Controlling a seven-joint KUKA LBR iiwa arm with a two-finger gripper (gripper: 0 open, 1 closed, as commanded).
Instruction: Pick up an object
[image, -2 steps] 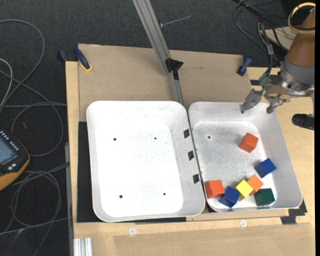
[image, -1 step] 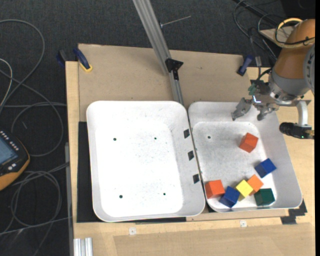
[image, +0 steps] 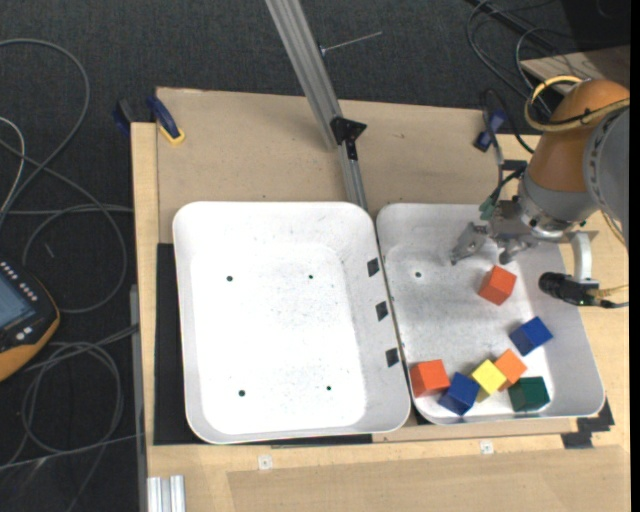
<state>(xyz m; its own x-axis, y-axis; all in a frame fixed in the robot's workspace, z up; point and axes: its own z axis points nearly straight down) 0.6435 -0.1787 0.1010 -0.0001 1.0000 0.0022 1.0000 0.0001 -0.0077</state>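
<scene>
Fingers (image: 484, 249) spread apart above the right bin (image: 420, 330); orange block (image: 497, 285) lies just below them, ungripped.

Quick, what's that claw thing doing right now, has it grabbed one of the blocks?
Gripper: fingers spread open, holding nothing. It hangs in the right bin, just above the lone orange block, which is not between its fingers.
</scene>
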